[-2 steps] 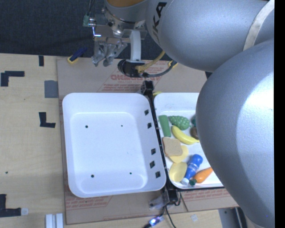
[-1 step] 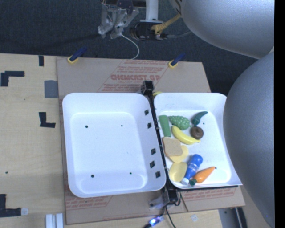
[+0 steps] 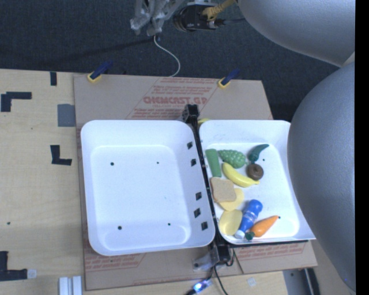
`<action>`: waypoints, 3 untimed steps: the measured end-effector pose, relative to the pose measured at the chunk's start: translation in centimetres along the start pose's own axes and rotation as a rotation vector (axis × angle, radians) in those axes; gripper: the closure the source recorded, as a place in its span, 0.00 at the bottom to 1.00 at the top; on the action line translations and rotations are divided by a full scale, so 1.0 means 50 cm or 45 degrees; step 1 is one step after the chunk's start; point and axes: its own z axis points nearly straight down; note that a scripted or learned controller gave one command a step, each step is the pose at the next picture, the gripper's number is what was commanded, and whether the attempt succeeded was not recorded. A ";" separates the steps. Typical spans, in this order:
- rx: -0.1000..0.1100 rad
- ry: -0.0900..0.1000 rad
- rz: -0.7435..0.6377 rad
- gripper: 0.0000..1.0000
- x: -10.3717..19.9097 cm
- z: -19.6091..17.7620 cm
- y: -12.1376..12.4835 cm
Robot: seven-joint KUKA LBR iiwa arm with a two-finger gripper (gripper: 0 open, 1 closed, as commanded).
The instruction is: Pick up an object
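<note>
Nearest the camera, at the front of the right bin (image 3: 283, 133), an orange toy carrot (image 3: 265, 226) lies with its long axis running left to right, its tip up and to the right and its broad end just beside the cap of a blue bottle (image 3: 249, 214). The bottle lies tilted, with its cap down-left and its base up-right, and it rests against a yellow rounded piece (image 3: 230, 222) at the bin's front-left corner. Just behind these, a tan bread slice (image 3: 221, 188) lies flat, overlapping a pale yellow piece (image 3: 236, 200). Farther back, a banana (image 3: 239, 176) slants from upper left to lower right, with a small brown round item (image 3: 255, 171) touching its right end. Along the left wall a green cucumber (image 3: 213, 162) points front to back, a bumpy green item (image 3: 232, 157) lies beside it, and a teal pepper (image 3: 258, 152) sits at the back with its stem up and to the right. The left bin (image 3: 86, 173) stands edge to edge with the right one, both on a cardboard sheet (image 3: 173, 98) held by two yellow and blue clamps (image 3: 99, 70) on the wooden bench (image 3: 34, 190). The grey arm (image 3: 328, 144) bulks along the right side, arching over to the far edge. There the gripper (image 3: 151, 17) hangs blurred above the dark floor, well apart from every toy and holding none that can be seen; whether it is open or closed cannot be told
</note>
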 end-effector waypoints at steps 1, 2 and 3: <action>0.008 -0.001 0.003 1.00 -0.082 0.003 -0.061; 0.007 0.001 -0.007 1.00 0.007 0.001 -0.202; 0.028 -0.010 -0.002 1.00 0.000 0.279 -0.332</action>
